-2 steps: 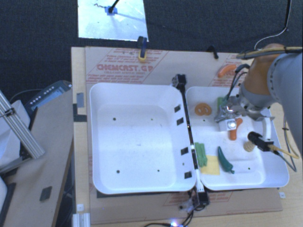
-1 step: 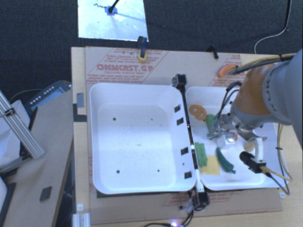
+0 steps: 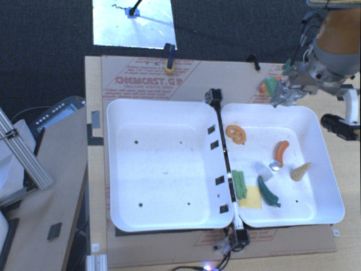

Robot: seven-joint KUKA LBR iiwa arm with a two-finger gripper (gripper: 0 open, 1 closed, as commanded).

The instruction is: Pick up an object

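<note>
Yellow slice (image 3: 252, 198) low; gripper (image 3: 280, 97) hangs above right bin (image 3: 327, 151).

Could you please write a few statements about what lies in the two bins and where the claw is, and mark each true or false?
1. The pretzel lies in the right bin. True.
2. The cone lies in the left bin. False: it lies in the right bin.
3. The claw is above the right bin's far edge. True.
4. The sausage touches the pretzel. False: they lie apart.
</note>
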